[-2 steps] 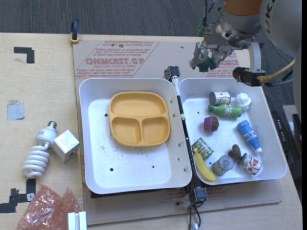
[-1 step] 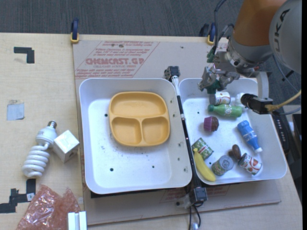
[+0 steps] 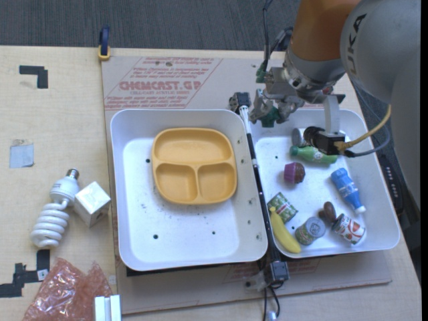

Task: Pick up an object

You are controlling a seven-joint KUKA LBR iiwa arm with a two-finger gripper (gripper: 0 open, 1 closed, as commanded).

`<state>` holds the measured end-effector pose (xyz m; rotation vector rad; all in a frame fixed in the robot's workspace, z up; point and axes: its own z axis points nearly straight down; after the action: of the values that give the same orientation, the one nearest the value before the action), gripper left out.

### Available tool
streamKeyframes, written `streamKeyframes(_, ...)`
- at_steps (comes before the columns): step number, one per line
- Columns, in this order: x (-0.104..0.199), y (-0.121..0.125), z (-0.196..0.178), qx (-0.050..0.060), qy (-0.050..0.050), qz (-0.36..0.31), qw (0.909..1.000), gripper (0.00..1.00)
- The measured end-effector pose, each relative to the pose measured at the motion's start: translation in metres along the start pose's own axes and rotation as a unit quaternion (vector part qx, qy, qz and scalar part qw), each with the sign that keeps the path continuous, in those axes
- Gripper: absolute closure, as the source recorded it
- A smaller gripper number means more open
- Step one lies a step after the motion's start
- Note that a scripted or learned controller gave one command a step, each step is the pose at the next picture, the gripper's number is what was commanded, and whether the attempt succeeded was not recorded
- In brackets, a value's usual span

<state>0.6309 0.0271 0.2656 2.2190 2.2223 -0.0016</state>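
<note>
My gripper (image 3: pixel 267 114) hangs over the far left corner of the right bin (image 3: pixel 378 179), just above its rim. A small dark green shape sits at its tip, and I cannot tell whether that is a held thing. The bin holds a green bottle (image 3: pixel 313 154), a purple ball-like thing (image 3: pixel 294 172), a blue bottle (image 3: pixel 346 188), a banana (image 3: pixel 285 233), a small green packet (image 3: pixel 283 207), a grey can (image 3: pixel 311 231), a brown lump (image 3: pixel 328 211) and a red-and-white can (image 3: pixel 349 229).
The left bin (image 3: pixel 134 233) carries a yellow divided tray (image 3: pixel 194 164). On the bench to the left lie a spiral light bulb (image 3: pixel 53 212), a white cube (image 3: pixel 92 201) and a pink mesh bag (image 3: pixel 63 293).
</note>
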Motion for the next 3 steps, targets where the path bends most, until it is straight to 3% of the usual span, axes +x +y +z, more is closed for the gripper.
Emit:
streamKeyframes(1,0.053,-0.029,-0.021,0.000,0.000,0.000,1.0000,1.00)
streamKeyframes(2,0.087,-0.044,-0.033,0.000,0.000,0.000,1.0000,1.00)
streamKeyframes(3,0.077,-0.066,-0.027,0.001,0.000,0.002,1.0000,1.00)
